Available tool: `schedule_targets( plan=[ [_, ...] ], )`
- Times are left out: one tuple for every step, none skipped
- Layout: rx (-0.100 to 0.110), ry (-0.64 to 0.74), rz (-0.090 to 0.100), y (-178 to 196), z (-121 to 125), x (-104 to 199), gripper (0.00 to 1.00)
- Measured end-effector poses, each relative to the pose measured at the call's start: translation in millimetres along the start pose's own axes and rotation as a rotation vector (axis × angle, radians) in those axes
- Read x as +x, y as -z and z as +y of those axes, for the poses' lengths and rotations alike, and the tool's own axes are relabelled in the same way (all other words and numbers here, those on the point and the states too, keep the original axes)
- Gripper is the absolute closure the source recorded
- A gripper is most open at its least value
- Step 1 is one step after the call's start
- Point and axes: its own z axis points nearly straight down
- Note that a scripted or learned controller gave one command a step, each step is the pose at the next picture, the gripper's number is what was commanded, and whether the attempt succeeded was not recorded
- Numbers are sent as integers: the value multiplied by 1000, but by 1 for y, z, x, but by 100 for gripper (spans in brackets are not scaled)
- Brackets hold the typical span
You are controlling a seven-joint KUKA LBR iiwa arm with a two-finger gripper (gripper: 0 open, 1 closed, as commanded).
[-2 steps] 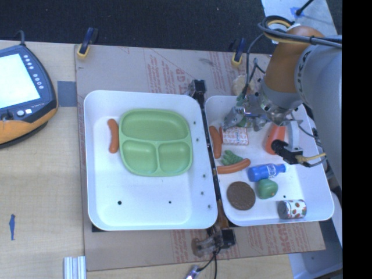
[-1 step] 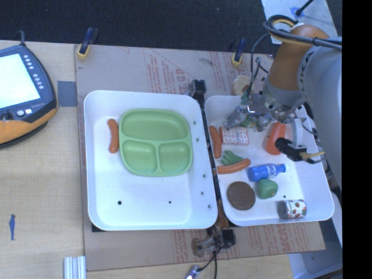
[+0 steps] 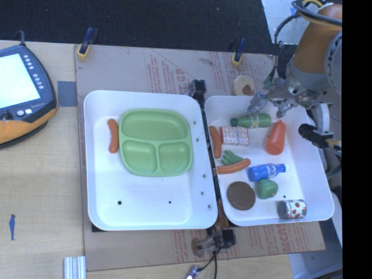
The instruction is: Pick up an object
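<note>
My gripper [image 3: 269,106] hangs over the back of the right bin [image 3: 317,156], its fingers spread open with nothing between them. Just below it lie a green bottle [image 3: 251,121] on its side and an orange carrot [image 3: 276,137]. Further forward in the same bin are a red-and-white box [image 3: 235,136], a sausage [image 3: 215,141], a hot dog [image 3: 232,167], a blue bottle [image 3: 266,171], a green pepper [image 3: 267,188], a brown disc [image 3: 240,195] and a small can [image 3: 292,209].
The left bin [image 3: 145,214] holds a green divided plate [image 3: 156,141] and another sausage [image 3: 113,135]. A tape roll [image 3: 244,86] lies behind the right bin. An orange-rimmed control pendant [image 3: 23,95] sits at the bench's far left.
</note>
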Motion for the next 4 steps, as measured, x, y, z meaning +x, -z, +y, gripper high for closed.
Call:
schedule_targets(
  plan=[
    [1,2,-1,-63,-47,-40,0],
    [4,3,-1,-52,-48,-41,100],
    [2,-1,1,12,-81,-23,100],
    [1,2,1,30,-37,59,100]
  ],
)
